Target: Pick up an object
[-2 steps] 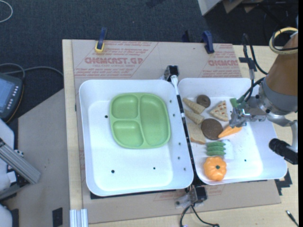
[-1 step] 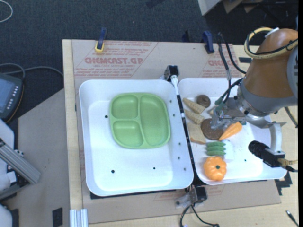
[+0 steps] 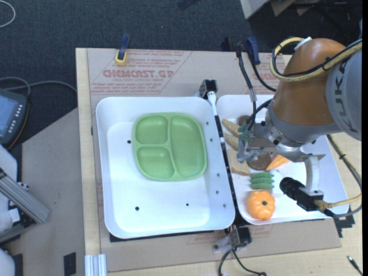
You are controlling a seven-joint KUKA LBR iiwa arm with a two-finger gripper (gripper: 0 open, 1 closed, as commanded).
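We count two white bins side by side: the left bin [image 3: 115, 171] holds one green divided tray [image 3: 170, 146], while the right bin [image 3: 299, 211] at the frame's right is largely covered by the arm [image 3: 310, 91]. The gripper [image 3: 248, 148] hangs low over that bin, and we cannot tell how its fingers stand. Beneath it lie pale and brown items we cannot make out. Clear of it we see one orange pumpkin [image 3: 260, 204] and one green ridged piece [image 3: 261, 180] just above it.

Along the far edge of my bench, the cardboard sheet [image 3: 144, 68] under the bins bears red print reading "CHEMCAST GP".
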